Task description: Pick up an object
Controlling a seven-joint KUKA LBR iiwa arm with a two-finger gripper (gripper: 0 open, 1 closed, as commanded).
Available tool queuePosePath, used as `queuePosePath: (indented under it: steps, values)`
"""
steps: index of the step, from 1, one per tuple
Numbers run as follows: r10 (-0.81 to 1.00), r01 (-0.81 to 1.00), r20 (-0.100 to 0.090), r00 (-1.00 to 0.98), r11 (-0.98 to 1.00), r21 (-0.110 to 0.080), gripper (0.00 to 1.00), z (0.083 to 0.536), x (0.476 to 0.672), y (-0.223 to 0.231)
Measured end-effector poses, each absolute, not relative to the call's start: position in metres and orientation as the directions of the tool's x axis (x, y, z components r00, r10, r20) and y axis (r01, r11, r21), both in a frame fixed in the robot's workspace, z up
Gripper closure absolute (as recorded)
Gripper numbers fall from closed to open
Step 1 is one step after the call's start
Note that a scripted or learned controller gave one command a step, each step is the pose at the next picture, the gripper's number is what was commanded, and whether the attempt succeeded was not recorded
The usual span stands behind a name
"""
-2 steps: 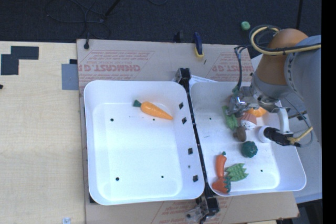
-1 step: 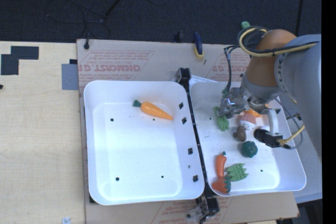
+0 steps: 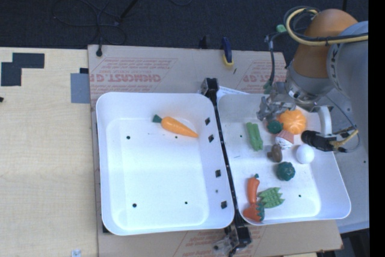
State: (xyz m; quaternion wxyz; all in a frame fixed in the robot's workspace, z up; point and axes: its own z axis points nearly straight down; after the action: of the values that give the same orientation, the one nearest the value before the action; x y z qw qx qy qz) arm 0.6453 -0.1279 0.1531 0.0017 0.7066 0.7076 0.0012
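My gripper [image 3: 269, 110] hangs over the upper part of the right bin [image 3: 328, 204], reaching in from the right. Just below it lies a small dark teal round thing [image 3: 275, 126], and an orange fruit [image 3: 293, 121] sits right beside that. A green cucumber [image 3: 254, 135] lies to the gripper's lower left. Further down the bin are a brown lump [image 3: 274, 153], a white ball [image 3: 304, 154], a dark green broccoli piece [image 3: 285, 171], a red pepper [image 3: 252, 189] and a green leafy pod [image 3: 271, 197]. Nothing can be seen held in the gripper.
The left bin [image 3: 120, 189] holds one orange carrot [image 3: 177, 126] near its top. A black divider rail [image 3: 218, 153] runs between the bins. The arm's grey body and orange band [image 3: 325, 27] stand over the right bin's upper right corner.
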Motion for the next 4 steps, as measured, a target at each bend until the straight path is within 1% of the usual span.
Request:
queuePosePath:
  steps: [1,2,3,4]
  values:
    - [1.000,1.000,0.002,-0.002,0.002,-0.006,1.00,0.129,0.626,-0.097]
    - [1.000,1.000,-0.002,0.002,-0.002,-0.002,1.00,0.086,0.644,-0.154]
    - [1.000,1.000,0.003,-0.004,0.004,-0.005,1.00,0.087,0.629,-0.100]
    - [1.000,1.000,0.001,-0.002,0.002,-0.002,1.00,0.089,0.644,-0.084]
